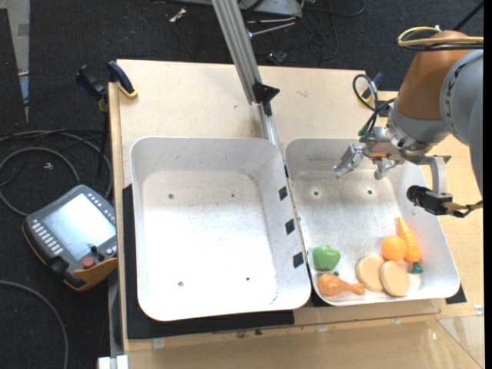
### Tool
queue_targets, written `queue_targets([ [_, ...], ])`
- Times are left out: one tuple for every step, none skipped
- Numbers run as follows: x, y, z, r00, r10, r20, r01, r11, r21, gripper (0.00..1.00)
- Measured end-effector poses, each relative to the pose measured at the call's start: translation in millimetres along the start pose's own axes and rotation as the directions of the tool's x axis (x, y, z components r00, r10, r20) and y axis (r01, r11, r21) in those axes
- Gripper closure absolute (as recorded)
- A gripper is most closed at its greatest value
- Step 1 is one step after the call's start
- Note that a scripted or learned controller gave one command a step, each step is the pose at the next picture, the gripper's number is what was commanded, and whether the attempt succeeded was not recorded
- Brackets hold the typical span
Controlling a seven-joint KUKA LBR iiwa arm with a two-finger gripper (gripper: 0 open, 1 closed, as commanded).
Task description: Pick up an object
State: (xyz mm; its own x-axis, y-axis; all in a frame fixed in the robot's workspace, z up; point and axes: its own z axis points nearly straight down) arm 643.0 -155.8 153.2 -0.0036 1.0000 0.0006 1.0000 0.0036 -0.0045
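Gripper (363, 162) fingers apart, nothing between them, over right bin (338, 198) far end; toy food cluster, green pepper (326, 257) included, lies toward near rim.

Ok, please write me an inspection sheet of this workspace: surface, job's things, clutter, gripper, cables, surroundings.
Surface: wooden bench bearing two white bins, left bin and right bin, side by side.
Job's things: all in the right bin's near end: green fruit, drumstick, two tan slices, orange, carrot.
Clutter: clamp at the bench's far left corner.
Gripper: gripper above the right bin's far end, open, holding nothing, apart from the food.
Cables: yellow cable on the arm; black cables on the floor.
Surroundings: pendant on the floor at left; metal pole slanting over the bench.
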Motion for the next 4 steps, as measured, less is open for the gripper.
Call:
queue_targets([
  [1,-1,54,1.000,0.002,0.000,-0.002,1.000,0.000,0.00],
  [1,1,40,1.000,0.001,0.002,-0.001,1.000,-0.006,1.00],
  [-1,-8,-17,1.000,0.005,0.002,-0.005,1.000,-0.010,1.00],
  [-1,-2,-61,1.000,0.001,0.003,-0.001,1.000,-0.012,1.00],
])
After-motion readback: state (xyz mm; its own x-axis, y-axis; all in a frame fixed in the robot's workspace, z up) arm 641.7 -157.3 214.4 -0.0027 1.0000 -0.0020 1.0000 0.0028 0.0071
